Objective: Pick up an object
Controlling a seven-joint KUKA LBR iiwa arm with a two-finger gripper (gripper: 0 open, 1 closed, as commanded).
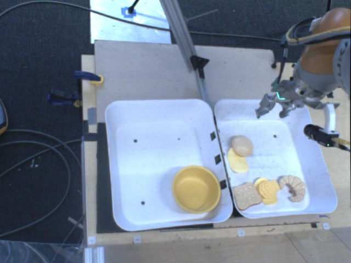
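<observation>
While reaching in from the right, hangs above the far rim of the right bin [307,147] with pincer [276,107] spread, pinching nothing.

Seen from above at a slant: two shallow white bins side by side on a pale counter [148,70].

Lying in the right bin, all toward its near left part, well apart from the pincer:
- pale round bun [242,146], touching a flat yellow slice [238,163] just on its near side
- toy bread slice [247,196] at the near left corner
- ridged yellow piece [268,190] just right of the bread, touching or overlapping it
- curled, shrimp-like tan piece [292,187] farther right, near the ridged one

Resting in the near right part of the left bin [153,147]: a yellow bowl [196,188].

Probably still the approach, nothing grasped yet. To do it well: pick the bun, likely the easiest target, since rounded and taller than the flat pieces. Travel toward the near left, centre over it, keep the fingers wide on the way down, straddle the widest part, close only once low enough. Avoid pinching the yellow slice along with it. Lift straight up, clear of the bin wall.
</observation>
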